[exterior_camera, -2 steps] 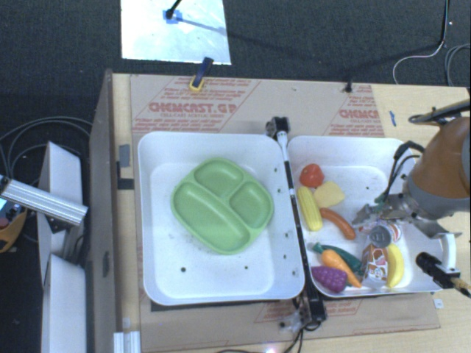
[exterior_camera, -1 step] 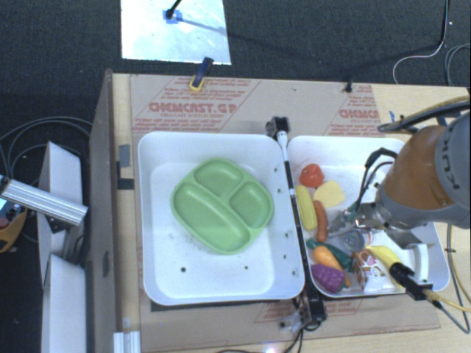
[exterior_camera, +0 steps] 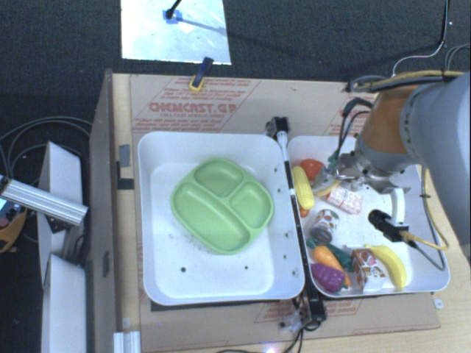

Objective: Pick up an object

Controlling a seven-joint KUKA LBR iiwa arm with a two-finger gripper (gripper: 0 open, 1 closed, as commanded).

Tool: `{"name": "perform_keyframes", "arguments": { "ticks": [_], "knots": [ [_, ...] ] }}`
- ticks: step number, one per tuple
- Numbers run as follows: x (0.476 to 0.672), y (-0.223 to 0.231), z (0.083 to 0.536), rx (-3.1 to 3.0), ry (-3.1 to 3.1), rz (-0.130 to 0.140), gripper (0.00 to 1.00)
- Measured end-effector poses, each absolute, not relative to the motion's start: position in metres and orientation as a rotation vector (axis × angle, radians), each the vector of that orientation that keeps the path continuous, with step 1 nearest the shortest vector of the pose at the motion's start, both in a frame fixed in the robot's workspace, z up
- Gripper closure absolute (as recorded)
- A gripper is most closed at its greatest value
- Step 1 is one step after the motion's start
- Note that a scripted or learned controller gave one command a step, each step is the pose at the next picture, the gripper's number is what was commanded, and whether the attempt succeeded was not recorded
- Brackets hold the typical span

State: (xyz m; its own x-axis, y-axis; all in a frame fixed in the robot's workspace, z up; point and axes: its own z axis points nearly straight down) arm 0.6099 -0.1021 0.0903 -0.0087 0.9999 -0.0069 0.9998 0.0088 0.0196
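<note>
The left bin (exterior_camera: 158,219) carries a green divided plate (exterior_camera: 222,205) and nothing that looks like a ready target; the things to pick lie in the right bin (exterior_camera: 434,267), past the divider between the two. Just right of that divider an ear of corn (exterior_camera: 302,187) lies with its long axis running up and down the view, along the bin wall. Behind it sits a red tomato-like piece (exterior_camera: 312,168). The gripper (exterior_camera: 335,179) hangs low over the upper left part of this bin, at the end of the arm (exterior_camera: 412,123) that reaches in from the right. Whether it is released or clenched cannot be told from this slant, and nothing can be seen held in it.

The nearest things are the corn just to its left, the tomato just behind, and a pink-and-white packet (exterior_camera: 346,201) just in front and to the right. Farther toward the front lie a carrot (exterior_camera: 325,256), a purple piece (exterior_camera: 329,277) and a banana (exterior_camera: 394,265), all well apart from the gripper. Judged from this, the coming move turns on a short drop or slight shift left, with the closing direction set across the corn's long axis, since the wall beside it leaves little room.
</note>
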Motion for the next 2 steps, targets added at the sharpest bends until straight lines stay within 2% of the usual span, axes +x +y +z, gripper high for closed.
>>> {"name": "perform_keyframes", "arguments": {
  "ticks": [1,2],
  "knots": [
    [0.6501,-0.0971,0.0795,2.240,2.265,-0.081,0.00],
    [0.6539,-0.0961,0.0781,2.250,2.275,-0.081,0.00]
  ]
}}
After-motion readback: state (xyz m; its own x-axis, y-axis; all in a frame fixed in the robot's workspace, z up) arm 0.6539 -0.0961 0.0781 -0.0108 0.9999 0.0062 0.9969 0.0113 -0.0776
